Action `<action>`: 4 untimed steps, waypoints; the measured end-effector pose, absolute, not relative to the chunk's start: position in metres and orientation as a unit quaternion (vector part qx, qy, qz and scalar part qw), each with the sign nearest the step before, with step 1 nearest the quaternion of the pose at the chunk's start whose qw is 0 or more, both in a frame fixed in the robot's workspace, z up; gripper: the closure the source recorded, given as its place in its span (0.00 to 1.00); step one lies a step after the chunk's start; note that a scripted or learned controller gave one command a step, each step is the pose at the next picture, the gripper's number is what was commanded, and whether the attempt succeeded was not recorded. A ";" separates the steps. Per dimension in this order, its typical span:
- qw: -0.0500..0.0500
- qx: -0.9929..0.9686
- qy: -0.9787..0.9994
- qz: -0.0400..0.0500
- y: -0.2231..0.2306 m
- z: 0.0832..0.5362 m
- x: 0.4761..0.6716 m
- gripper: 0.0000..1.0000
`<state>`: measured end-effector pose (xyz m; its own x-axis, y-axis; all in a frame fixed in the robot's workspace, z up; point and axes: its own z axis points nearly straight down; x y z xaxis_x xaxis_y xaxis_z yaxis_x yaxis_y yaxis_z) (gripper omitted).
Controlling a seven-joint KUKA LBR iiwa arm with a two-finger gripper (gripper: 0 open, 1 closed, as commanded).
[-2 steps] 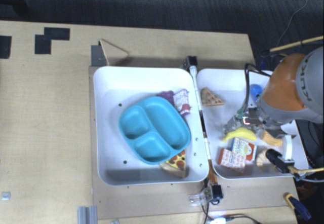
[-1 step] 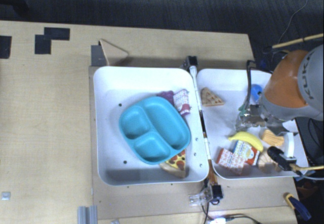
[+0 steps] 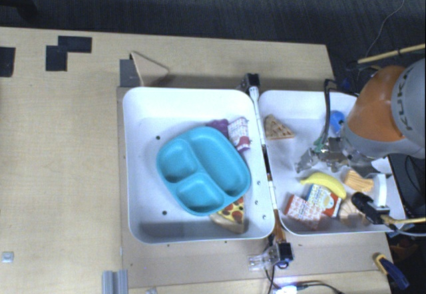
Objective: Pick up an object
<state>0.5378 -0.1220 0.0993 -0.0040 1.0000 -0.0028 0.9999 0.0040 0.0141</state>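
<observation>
The grey arm's metal two-finger gripper [image 3: 318,158] hovers low in the right white bin [image 3: 303,108], just above the yellow plastic banana [image 3: 326,183]. Whether it is spread or pressed together cannot be told. A blue sectioned plastic tray [image 3: 202,169] lies in the left white bin [image 3: 146,153].

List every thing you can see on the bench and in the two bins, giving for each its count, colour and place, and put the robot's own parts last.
Bins: 2, white, side by side on the bench; left bin, right bin.
Divided tray: 1, light blue, middle of the left bin.
Pizza slice: 1, yellow and red, half under the tray's near edge.
Wrapper: 1, purple and white, behind the tray.
Wedge: 1, tan, far left of the right bin.
Banana: 1, yellow, middle of the right bin.
Carton: 1, red and white, near the banana.
Arm: 1, grey with orange band, from the right.
Gripper: 1, metal, just above the banana.
</observation>
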 end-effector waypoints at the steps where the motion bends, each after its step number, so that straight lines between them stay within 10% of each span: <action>1: 0.003 0.705 0.709 0.003 -0.090 0.087 0.618 0.00; 3: 0.005 0.706 0.708 0.004 -0.091 0.088 0.536 0.00; 4: 0.007 0.705 0.709 0.005 -0.091 0.100 0.539 1.00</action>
<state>0.5385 -0.0909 0.0997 -0.0046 1.0000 -0.0024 0.9998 0.0046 0.0170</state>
